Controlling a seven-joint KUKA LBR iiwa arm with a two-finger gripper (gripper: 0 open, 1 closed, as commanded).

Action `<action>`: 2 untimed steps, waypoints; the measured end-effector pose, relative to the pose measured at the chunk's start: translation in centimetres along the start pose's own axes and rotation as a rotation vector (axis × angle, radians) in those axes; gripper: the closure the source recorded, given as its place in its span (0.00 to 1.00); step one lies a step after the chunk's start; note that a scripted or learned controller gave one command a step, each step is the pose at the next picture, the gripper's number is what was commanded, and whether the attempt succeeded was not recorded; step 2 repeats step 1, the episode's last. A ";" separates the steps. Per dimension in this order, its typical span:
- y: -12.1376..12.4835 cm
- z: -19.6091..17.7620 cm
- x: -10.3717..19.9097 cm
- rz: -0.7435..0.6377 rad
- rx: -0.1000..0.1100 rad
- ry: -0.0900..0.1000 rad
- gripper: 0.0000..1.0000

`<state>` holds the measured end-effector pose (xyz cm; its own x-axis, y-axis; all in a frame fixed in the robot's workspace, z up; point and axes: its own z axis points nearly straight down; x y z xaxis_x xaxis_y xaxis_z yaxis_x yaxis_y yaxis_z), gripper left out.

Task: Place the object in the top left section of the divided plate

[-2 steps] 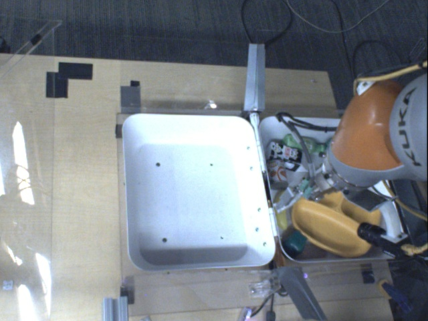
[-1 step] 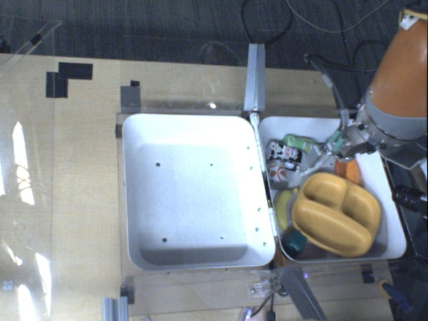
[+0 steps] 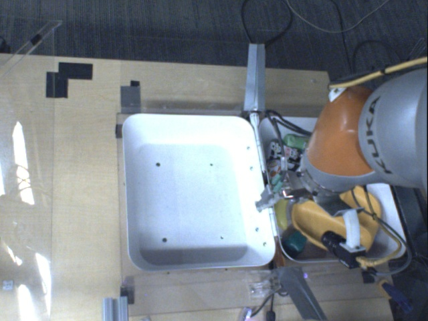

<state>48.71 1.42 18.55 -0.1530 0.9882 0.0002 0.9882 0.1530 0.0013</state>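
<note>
Cannot tell how wide the jaws stand; hidden among the wrist's clutter. Gripper (image 3: 273,199) low at the left wall of the right bin (image 3: 297,120), just beside the rim of the left bin (image 3: 194,186). Just right of it, a yellow thing (image 3: 311,216) in the right bin, under the wrist; touching or apart, cannot tell. Near the front corner, a dark teal round thing (image 3: 294,243). Toward the back, a small green thing (image 3: 293,140) among cables. Over most of the right bin, the grey arm (image 3: 394,132) with its orange band (image 3: 338,142). Cannot tell which of these is the task's object.
</note>
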 end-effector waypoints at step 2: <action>1.0 0.1 6.2 0.156 -0.001 0.000 0.00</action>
